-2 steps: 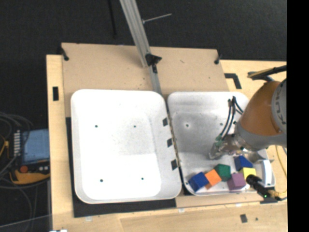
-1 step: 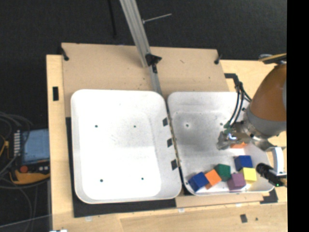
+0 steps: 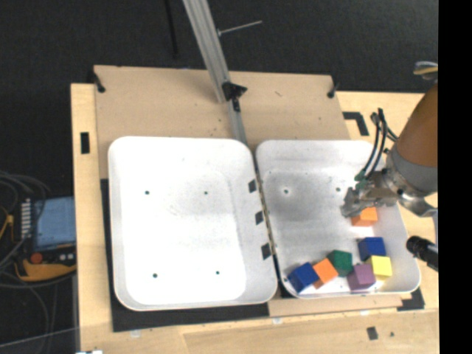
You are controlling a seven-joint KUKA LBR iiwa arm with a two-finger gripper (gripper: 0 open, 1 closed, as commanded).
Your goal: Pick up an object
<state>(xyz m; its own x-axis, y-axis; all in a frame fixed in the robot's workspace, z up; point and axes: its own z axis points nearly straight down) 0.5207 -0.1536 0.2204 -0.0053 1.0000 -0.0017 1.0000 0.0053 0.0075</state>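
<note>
My gripper (image 3: pixel 358 205) hangs over the right side of the right bin (image 3: pixel 310 198), just above an orange block (image 3: pixel 365 216) that peeks out below its fingers. Whether the fingers touch that block is hidden by the wrist. Several blocks lie along the bin's front edge: a blue one (image 3: pixel 302 276), an orange one (image 3: pixel 325 271), a green one (image 3: pixel 341 260), a purple one (image 3: pixel 361 276), a yellow one (image 3: pixel 381 265) and another blue one (image 3: pixel 372 247).
The left bin (image 3: pixel 181 220) sits beside the right one, parted by a ridge with black clips. A slanted metal rail (image 3: pixel 210 46) rises behind the bins. A blue box and cables (image 3: pixel 48 231) lie off the bench at left.
</note>
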